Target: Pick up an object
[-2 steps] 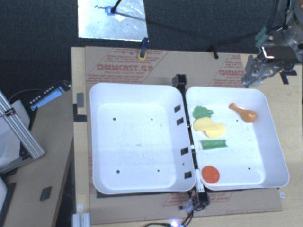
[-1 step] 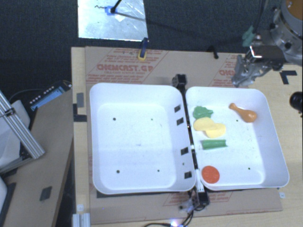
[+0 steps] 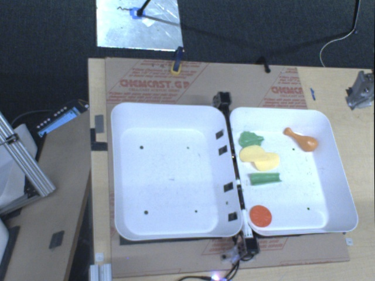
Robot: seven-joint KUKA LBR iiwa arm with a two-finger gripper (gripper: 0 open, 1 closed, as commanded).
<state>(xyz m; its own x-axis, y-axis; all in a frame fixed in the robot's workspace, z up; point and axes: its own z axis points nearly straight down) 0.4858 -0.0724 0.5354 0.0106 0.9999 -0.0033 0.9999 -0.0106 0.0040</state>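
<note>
The right bin (image 3: 337, 183) holds several small items. A green leafy piece (image 3: 251, 138) lies near its left wall, with a yellow lumpy piece (image 3: 259, 157) touching it just below. Further down lie a green flat bar (image 3: 265, 178) and a red-orange round piece (image 3: 261, 216) in the near left corner. An orange drumstick-shaped piece (image 3: 302, 139) rests at the far side of this bin. My gripper (image 3: 360, 91) shows as a grey shape at the right edge, beyond the bin's far right corner and apart from every item.
The left bin (image 3: 126, 174) sits beside the right one, joined by black clips (image 3: 224, 151) along the shared wall. Both rest on a cardboard sheet (image 3: 152, 81). A shiny metal plate (image 3: 137, 16) lies at the back, and an aluminium frame (image 3: 23, 163) stands at the left.
</note>
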